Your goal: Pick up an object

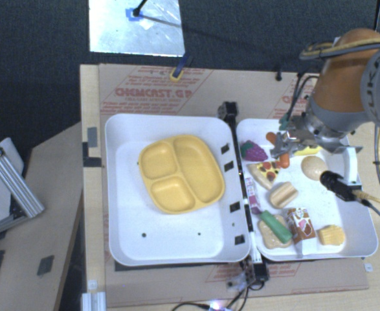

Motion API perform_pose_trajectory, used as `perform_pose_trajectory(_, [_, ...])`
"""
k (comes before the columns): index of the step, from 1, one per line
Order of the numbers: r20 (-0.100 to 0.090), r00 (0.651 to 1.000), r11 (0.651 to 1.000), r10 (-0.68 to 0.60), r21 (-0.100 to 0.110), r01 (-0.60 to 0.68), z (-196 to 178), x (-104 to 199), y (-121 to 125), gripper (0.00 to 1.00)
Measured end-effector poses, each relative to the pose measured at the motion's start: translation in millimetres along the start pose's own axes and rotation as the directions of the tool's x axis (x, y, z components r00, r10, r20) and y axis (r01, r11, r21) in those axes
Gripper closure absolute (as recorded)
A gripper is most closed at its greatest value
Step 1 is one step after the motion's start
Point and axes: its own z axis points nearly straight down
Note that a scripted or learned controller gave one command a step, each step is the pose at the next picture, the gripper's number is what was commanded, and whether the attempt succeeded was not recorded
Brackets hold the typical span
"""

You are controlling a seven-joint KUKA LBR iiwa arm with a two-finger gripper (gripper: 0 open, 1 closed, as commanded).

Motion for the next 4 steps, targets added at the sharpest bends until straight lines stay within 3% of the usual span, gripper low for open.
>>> perform_pose_trajectory(2, [-0.001, 1.0, 1.0, -0.001, 0.0, 0.001, -7.0, 78.2, -67.5, 1.0])
perform_pose_trajectory(3, [0.001, 1.0, 1.0, 0.0, -0.004, 0.0, -20.7, 97.8, -76.4, 1.0])
perform_pose_trajectory(4, [0.001, 1.0, 1.0, 0.005, -0.003, -0.005, -18.8, 94.1, -68.3, 1.0])
